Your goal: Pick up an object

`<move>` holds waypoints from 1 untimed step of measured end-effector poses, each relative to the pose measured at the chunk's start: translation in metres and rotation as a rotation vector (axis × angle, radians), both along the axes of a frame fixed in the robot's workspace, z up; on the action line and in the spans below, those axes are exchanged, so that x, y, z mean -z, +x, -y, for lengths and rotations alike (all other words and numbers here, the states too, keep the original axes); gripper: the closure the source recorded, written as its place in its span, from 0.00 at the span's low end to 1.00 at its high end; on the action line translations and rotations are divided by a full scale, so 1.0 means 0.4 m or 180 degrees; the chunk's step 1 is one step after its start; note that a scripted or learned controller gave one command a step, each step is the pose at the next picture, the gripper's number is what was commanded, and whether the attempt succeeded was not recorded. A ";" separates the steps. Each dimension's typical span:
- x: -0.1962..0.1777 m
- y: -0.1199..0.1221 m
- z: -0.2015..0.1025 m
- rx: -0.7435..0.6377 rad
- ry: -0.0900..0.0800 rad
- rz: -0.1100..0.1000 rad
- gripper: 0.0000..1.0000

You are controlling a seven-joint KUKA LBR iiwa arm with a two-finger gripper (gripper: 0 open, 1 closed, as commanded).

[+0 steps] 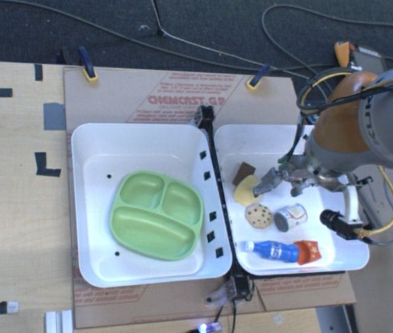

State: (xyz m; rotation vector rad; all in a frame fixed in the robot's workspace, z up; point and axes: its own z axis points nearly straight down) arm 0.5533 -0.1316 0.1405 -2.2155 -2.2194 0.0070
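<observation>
Lying at the right bin's (335,259) front: a bottle (274,251) (cookie (258,216), can (290,217) behind). Left bin (85,186) is holding a plate (157,215). Gripper (269,181) is hovering, fingers apart.

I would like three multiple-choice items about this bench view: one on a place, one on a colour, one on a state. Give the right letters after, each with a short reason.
1. Where does the green divided plate lie?
A. in the left bin
B. in the right bin
C. on the cardboard outside the bins

2. What colour is the bottle near the front wall of the right bin?
A. yellow
B. blue
C. black

3. How does the bottle rest?
A. standing upright
B. lying on its side
C. leaning on the plate

Answers:
1 A: the plate sits on the floor of the left bin.
2 B: its body is blue with a white cap.
3 B: it lies lengthwise along the bin's front wall, beside a red packet.
</observation>
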 end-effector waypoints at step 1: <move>0.134 -0.002 -0.002 0.0001 -0.0004 0.0010 0.00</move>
